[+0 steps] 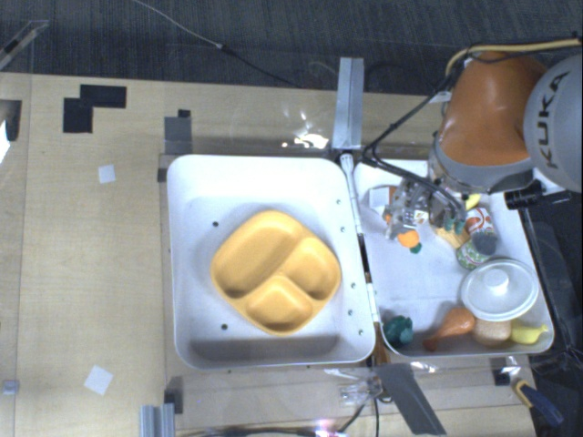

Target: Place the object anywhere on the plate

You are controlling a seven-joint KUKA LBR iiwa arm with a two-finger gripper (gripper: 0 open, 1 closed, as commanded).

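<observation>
At the right edge of the frame, white letters reading "KUK", the visible start of the maker's name, run down the grey casing of the arm (pixel 554 107) beside its orange band; the small can's (pixel 477 220) printed label is too blurred to read.

Left bin (pixel 187 335): yellow plate (pixel 276 269) mid-floor, open from above, bare white margin all round. Right bin (pixel 539 321): crowded along right and front edges by white lid (pixel 498 289), cans (pixel 477 235), green toy (pixel 398 328). Centre floor free. Arm (pixel 496 107) overhangs back corner.
</observation>
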